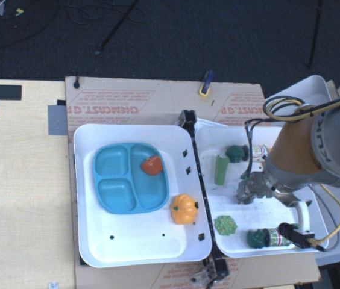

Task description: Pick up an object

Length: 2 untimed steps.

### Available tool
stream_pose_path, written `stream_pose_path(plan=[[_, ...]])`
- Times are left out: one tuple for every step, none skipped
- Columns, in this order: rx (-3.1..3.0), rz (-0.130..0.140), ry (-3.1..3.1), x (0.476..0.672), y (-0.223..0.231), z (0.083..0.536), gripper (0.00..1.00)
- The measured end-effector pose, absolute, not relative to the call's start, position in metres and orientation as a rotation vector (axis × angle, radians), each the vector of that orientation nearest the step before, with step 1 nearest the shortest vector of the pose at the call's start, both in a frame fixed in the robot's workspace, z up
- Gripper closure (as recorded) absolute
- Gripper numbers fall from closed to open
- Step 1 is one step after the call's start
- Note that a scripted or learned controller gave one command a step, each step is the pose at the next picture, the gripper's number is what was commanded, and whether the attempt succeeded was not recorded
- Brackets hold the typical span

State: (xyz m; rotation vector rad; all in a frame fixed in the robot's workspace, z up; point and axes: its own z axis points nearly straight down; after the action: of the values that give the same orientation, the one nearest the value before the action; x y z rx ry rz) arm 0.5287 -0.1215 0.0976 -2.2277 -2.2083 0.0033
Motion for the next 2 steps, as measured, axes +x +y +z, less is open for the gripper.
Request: stream_pose_path(plan=[[-2.222,-0.001,-2.221,0.523,-0.118,0.157,1.0],[-2.222,-0.003,-2.223,0.531,-0.113,0.204,1.0]])
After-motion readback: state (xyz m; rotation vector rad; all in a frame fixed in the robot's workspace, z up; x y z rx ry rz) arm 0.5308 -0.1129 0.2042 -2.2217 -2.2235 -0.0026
